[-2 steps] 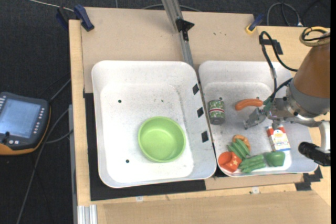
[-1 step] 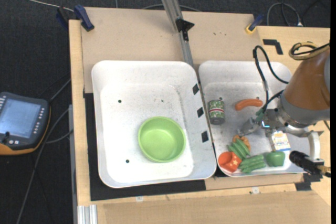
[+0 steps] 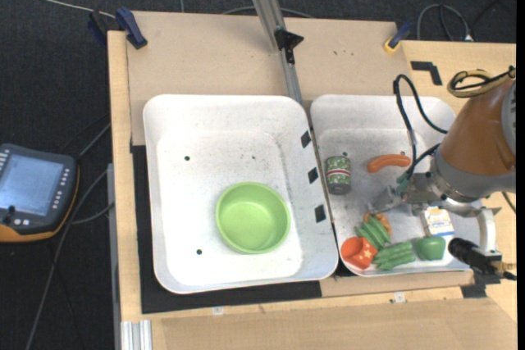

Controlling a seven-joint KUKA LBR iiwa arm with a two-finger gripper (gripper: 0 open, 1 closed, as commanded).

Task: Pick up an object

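Over the right bin (image 3: 361,106), my hand (image 3: 402,194) hangs low among the clutter; whether it is wide, narrow or holding anything, I cannot tell. An orange sausage-shaped piece (image 3: 388,163) lies just above it, a small can (image 3: 337,175) stands to its left, and green vegetables (image 3: 385,246) and a small carton (image 3: 437,221) crowd the near corner. The left bin (image 3: 164,127) bears a green bowl (image 3: 253,216). My best course, I judge, is to settle squarely over one piece standing apart from its neighbours, then close and lift straight.

Two bins (image 3: 164,176) — one bowl (image 3: 253,216) (green).
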